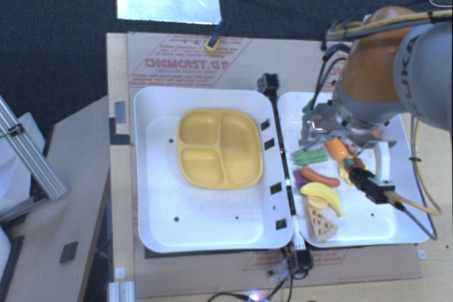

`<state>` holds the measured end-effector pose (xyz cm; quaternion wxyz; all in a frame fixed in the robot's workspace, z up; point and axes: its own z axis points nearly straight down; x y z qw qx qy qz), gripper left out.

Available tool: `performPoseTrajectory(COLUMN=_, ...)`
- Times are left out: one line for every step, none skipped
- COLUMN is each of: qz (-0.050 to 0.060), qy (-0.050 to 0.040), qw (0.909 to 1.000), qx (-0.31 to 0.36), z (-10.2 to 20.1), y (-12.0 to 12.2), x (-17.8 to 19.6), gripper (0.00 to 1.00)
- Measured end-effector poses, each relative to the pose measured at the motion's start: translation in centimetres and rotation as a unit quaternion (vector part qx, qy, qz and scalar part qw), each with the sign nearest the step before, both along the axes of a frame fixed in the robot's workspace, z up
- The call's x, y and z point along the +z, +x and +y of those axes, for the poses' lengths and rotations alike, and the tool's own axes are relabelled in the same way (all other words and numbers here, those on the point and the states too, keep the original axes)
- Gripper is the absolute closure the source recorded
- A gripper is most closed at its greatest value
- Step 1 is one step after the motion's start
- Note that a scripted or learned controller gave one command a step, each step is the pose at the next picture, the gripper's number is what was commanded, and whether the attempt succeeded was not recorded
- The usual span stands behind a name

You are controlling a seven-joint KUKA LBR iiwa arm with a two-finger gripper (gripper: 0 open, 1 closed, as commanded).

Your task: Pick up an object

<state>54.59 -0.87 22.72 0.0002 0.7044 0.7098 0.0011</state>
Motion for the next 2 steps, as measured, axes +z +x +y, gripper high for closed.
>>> performPoseTrajectory(qz=0.000, qy=-0.0003, qw=1.0000, qx=-0.001, z=-0.1, y=1.7, x=-0.4, gripper=1.00)
performPoseTrajectory(qz=0.001, qy=-0.0006, qw=1.0000, qx=-0.001, z=0.6, y=0.3, x=-1.2, gripper=1.00)
